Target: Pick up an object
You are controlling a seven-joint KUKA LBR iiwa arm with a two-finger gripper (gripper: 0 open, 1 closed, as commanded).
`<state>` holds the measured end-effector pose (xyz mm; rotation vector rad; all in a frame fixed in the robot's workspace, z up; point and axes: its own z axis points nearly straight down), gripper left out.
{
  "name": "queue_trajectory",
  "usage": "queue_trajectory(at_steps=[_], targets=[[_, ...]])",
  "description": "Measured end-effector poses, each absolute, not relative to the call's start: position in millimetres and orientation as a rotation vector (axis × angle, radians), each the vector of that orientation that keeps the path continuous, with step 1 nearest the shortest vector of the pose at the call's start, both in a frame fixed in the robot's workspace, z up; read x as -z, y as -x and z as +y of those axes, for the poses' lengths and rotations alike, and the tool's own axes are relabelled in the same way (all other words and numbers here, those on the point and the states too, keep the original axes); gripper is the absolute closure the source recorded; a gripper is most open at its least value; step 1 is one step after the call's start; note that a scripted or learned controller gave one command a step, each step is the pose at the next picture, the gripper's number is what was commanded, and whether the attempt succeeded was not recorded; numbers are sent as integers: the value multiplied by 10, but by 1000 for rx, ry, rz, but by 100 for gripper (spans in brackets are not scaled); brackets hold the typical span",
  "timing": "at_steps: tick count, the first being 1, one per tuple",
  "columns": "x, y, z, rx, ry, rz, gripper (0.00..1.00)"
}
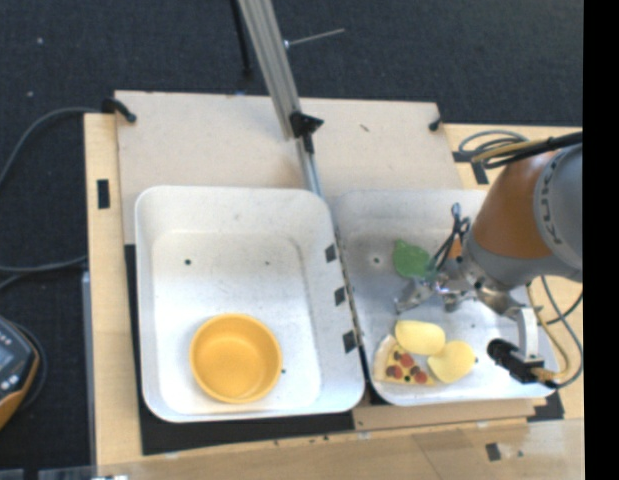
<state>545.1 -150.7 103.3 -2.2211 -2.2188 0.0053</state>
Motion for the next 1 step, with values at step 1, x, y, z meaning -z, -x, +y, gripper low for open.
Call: queue_trajectory(at_steps=[1], targets=[[-1174,-5472,-1517,5,2232,-2216,100]])
